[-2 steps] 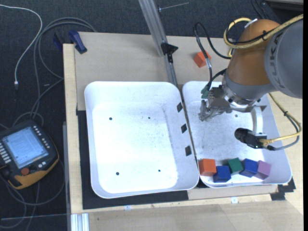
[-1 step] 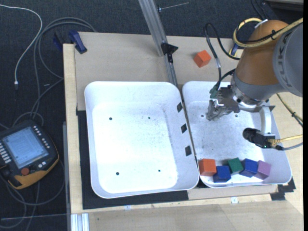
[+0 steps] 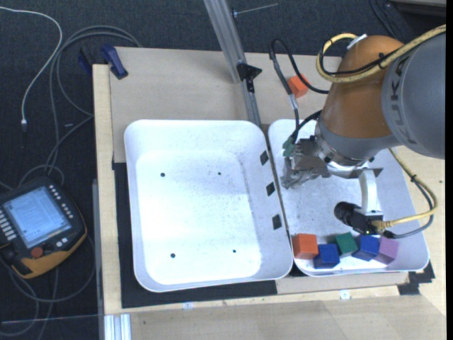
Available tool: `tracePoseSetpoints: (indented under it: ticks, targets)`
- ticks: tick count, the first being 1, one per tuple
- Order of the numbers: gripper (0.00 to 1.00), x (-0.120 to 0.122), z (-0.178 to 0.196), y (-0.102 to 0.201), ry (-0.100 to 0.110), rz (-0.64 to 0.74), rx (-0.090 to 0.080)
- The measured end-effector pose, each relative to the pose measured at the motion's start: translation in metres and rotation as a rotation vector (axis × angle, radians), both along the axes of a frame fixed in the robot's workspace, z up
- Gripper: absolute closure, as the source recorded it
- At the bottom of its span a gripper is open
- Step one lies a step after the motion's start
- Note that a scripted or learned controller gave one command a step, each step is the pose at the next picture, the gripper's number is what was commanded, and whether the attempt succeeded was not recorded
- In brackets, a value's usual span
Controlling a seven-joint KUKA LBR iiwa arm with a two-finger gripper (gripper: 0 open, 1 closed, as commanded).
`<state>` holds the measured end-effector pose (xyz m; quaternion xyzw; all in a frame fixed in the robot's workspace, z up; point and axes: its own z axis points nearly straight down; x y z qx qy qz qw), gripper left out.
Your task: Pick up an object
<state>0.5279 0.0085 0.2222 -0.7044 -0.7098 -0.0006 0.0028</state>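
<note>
Camera view: the claw point(image 3: 296, 172), its grip impossible to tell, hovers mid-right above the right bin point(image 3: 417, 261); it should descend squarely over the orange block point(image 3: 306, 244).

A teach pendant point(image 3: 37, 222) is lying on the dark floor at far left, and a blue clamp point(image 3: 113, 61) is gripping the bench's far-left corner.

Wooden bench point(image 3: 177, 83), light tan, w/ a black mat point(image 3: 127, 289) under the bins. Dark grey carpet floor point(image 3: 106, 6) around it. Grey cables point(image 3: 49, 55) loop on floor at left; teach pendant point(image 3: 39, 225) w/ lit screen lies near lower left. Aluminium pole point(image 3: 223, 27) slants up from bench's back. Blue clamp point(image 3: 113, 61) at back-left corner.
</note>
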Motion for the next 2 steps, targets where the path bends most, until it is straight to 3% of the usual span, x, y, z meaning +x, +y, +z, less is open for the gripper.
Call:
tracePoseSetpoints:
  ticks: [1, 2]
  targets:
    - [1.00, -0.010, 0.066, -0.068, -0.013, -0.014, -0.008]
    - [1.00, -0.028, 0.146, -0.097, -0.015, -0.010, -0.007]
